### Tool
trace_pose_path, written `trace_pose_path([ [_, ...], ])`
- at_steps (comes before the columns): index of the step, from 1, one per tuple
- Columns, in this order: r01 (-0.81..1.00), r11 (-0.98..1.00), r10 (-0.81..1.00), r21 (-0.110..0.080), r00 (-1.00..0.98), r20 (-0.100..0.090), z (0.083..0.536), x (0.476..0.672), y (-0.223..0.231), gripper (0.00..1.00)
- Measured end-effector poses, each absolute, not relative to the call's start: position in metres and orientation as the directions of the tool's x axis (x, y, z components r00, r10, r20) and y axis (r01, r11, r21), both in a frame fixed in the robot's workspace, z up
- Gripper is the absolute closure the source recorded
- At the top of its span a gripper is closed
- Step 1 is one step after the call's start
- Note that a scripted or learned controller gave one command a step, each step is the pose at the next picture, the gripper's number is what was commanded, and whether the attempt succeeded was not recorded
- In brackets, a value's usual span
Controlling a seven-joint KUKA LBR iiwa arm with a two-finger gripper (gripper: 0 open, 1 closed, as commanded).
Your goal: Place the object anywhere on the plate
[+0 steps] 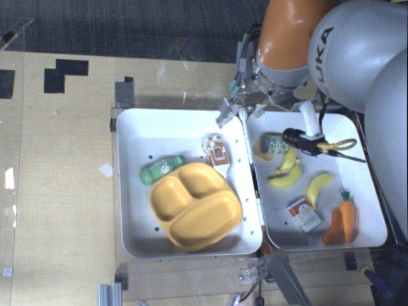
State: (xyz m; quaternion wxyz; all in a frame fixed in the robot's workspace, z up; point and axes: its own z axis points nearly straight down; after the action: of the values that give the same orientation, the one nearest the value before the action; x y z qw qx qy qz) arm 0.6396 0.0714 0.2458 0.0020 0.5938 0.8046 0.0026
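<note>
Seemingly empty, the pincer (231, 110) hovers over the bins' far divider; its opening I cannot tell. Left of the plate (196, 206) lies a green bottle (162, 168): light, stiff, slippery; grip mid-body.

A green bottle (162, 169) is seen lying on its side in the left bin (127, 190), with a small brown-and-white packet (216, 148) near the dividing wall. In the right bin (373, 215), two bananas (288, 171) are pictured beside a small carton (305, 214), a carrot (345, 218) and a round tin (273, 145). Black markers (64, 74) are fixed to the worktop (57, 203).
</note>
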Motion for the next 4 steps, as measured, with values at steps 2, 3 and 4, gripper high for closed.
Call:
trace_pose_path([
  [2, 0.854, 0.520, 0.854, 0.008, -0.520, -0.001, 0.233, 0.663, 0.156, 1.00],
  [3, 0.711, 0.703, 0.711, 0.007, -0.703, -0.002, 0.236, 0.594, 0.221, 1.00],
  [4, 0.519, 0.855, 0.519, 0.006, -0.855, -0.003, 0.237, 0.588, 0.228, 1.00],
])
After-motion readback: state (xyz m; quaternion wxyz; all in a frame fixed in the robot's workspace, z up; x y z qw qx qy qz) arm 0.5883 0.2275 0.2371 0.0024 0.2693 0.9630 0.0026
